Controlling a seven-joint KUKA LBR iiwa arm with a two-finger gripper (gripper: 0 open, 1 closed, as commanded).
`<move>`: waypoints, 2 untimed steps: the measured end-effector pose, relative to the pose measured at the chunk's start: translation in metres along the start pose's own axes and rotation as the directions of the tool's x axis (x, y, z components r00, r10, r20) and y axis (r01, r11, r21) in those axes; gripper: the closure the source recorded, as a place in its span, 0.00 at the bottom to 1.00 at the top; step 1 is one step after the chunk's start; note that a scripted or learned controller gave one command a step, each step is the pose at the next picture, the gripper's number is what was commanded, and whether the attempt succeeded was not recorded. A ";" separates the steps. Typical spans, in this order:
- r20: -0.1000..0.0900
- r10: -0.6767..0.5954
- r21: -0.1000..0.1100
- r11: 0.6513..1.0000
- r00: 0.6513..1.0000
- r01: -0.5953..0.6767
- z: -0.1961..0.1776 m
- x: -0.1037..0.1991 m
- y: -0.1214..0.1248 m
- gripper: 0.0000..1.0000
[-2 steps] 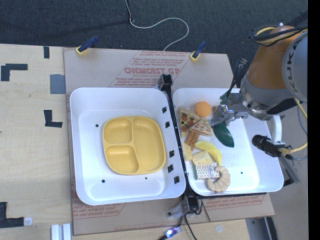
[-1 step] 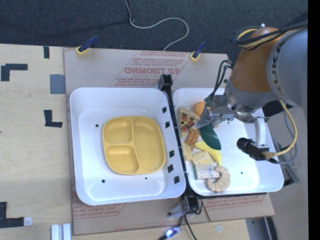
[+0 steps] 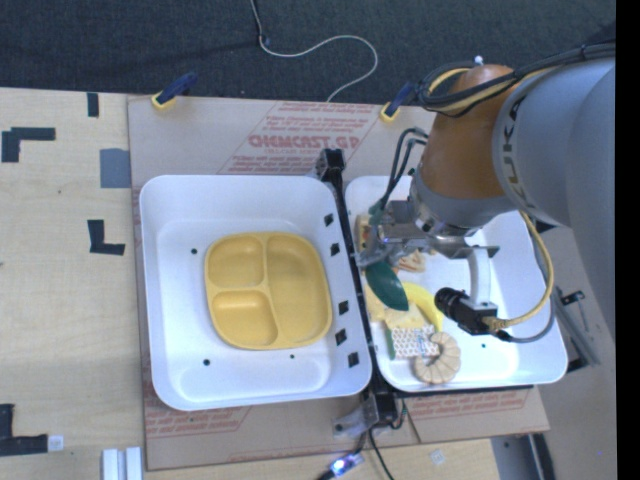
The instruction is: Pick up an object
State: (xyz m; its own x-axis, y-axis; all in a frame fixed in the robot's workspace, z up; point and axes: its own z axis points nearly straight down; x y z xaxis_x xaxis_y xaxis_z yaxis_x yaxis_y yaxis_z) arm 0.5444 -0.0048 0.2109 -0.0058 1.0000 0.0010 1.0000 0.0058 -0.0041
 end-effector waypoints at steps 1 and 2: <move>-0.001 -0.001 0.001 1.000 1.000 0.001 -0.001 0.055 -0.025 1.00; 0.001 0.003 -0.003 1.000 1.000 -0.003 -0.018 0.069 -0.027 1.00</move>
